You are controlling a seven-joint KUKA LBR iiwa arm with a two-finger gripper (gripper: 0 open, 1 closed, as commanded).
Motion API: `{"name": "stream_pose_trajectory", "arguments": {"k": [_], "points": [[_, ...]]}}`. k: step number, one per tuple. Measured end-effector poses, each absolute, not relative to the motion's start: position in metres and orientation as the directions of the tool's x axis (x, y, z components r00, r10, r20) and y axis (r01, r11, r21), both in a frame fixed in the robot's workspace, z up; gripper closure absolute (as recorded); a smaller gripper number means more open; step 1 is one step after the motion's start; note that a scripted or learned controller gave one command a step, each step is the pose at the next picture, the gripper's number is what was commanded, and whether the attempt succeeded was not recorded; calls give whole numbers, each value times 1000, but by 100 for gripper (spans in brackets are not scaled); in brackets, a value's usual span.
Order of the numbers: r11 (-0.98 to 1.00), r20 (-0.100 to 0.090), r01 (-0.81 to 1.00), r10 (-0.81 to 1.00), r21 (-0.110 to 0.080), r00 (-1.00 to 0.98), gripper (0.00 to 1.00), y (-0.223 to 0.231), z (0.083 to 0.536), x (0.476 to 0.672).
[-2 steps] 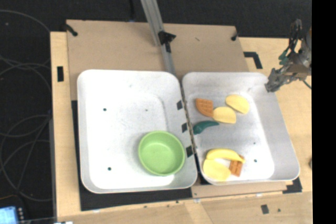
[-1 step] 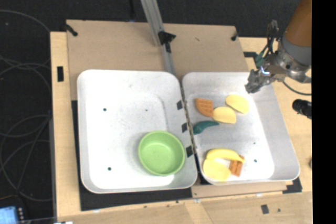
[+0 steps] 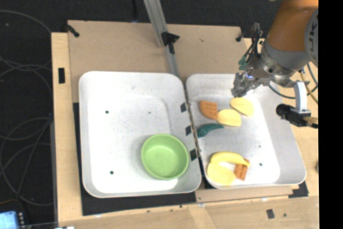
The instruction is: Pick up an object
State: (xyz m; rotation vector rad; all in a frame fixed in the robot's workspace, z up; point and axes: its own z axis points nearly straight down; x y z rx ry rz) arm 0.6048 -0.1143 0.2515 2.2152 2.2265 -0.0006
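My gripper [image 3: 242, 87] hangs over the far part of the right bin [image 3: 278, 158], just above and left of a pale yellow piece [image 3: 243, 106]. A second pale yellow piece [image 3: 229, 118] lies beside it, with an orange wedge [image 3: 209, 110] to its left. A dark teal piece [image 3: 208, 129] rests near the bin's left wall. At the near edge sit a yellow banana-like piece [image 3: 228, 157], a pale yellow round piece [image 3: 218, 173] and a small orange-brown piece [image 3: 240, 171]. Nothing shows between the fingers.
A green bowl [image 3: 165, 156] stands in the near right corner of the left bin [image 3: 107, 115]. A slanted metal pole [image 3: 155, 13] rises behind the bins. The brown bench [image 3: 118, 45] surrounds both bins.
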Motion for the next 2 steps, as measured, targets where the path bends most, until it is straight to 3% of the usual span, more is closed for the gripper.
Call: {"name": "stream_pose_trajectory", "arguments": {"k": [2], "points": [[7,1,1000,1000,0,-7,100,-3,233,589]]}}
